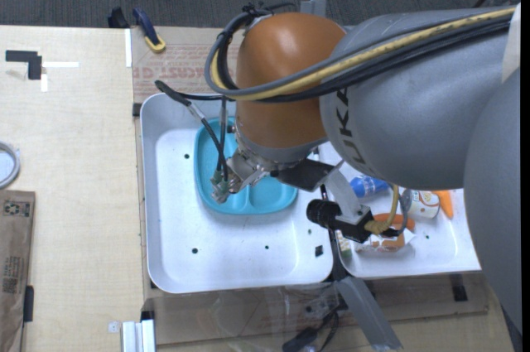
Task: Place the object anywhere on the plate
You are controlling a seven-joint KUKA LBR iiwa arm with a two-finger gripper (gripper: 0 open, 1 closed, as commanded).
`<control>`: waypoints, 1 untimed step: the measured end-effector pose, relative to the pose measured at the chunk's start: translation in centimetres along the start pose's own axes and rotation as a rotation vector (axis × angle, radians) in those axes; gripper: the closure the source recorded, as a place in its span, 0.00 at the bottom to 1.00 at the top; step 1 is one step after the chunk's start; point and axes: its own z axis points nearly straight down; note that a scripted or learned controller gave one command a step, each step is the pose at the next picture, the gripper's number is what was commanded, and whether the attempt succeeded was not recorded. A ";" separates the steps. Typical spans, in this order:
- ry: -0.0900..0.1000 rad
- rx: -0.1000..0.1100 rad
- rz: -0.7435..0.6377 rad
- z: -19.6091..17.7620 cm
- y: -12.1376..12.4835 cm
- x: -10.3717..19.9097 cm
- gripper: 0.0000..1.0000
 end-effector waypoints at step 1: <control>0.000 0.001 0.000 0.0 0.0 0.0 0.00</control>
